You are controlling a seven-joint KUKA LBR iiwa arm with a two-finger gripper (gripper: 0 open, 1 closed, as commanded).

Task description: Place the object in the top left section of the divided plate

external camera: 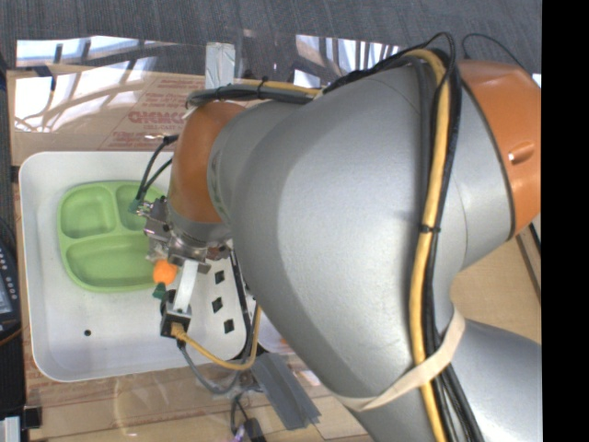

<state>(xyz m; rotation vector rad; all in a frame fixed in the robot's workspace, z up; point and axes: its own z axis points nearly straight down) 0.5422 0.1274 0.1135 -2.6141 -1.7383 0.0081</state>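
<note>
Tucked under the wrist of the bulky grey arm, the two-finger gripper sits low over the right rim of a light green plastic divided plate. The arm's body covers most of it from above, so I cannot tell whether it is open or closed. A small orange object with a green end shows just at the gripper's lower left edge, touching or nearly touching it, at the right border of the plate's large lower section. Whether the gripper grips this piece cannot be made out. The plate's top left section, a rounded hollow, lies to the left of the gripper and a little above it, well apart from the orange object. A smaller compartment sits between that hollow and the gripper. The plate rests in a shallow white plastic bin, whose floor spreads out below and to the left of the gripper. A small dark speck lies there, below the plate. An orange band wraps the arm directly above the gripper. Beyond it, past the bin's far wall, lies a flat brown cardboard sheet with red printing.
</note>
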